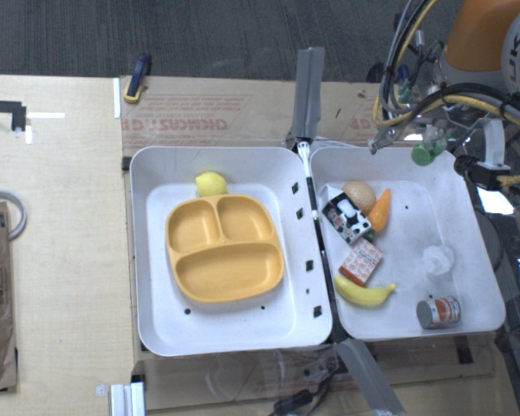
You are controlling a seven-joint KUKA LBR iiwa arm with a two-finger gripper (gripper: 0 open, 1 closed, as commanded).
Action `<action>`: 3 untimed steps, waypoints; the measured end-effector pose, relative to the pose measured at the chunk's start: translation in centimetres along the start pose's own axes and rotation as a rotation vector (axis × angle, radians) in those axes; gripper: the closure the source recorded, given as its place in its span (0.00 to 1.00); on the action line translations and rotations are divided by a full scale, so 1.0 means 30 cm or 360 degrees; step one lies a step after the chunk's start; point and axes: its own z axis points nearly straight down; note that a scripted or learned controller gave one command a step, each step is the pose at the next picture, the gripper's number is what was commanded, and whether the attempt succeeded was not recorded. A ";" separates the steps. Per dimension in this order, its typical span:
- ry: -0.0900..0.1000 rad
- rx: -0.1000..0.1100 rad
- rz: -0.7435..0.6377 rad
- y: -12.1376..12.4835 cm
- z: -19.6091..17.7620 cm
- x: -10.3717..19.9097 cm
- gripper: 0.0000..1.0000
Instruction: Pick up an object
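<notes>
The right bin [468, 232] holds a banana [364, 293], a red and white box [360, 263], a black and white box [347, 215], an orange carrot [380, 208], a beige egg-shaped thing [359, 192], a clear cup [436, 258] and a small can [438, 312]. My gripper [433, 142] hangs among cables over the bin's far rim, well apart from these objects. A small green piece [426, 153] shows right at it; I cannot tell whether it is held.
The left bin [152, 232] carries a yellow divided plate [225, 248] with a lemon [211, 183] behind it. A grey divider post [308, 94] rises between the bins. A blue and yellow tool [138, 77] lies on the cardboard behind.
</notes>
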 end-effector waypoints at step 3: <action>-0.0004 -0.0017 -0.0351 -0.226 0.511 -0.215 0.00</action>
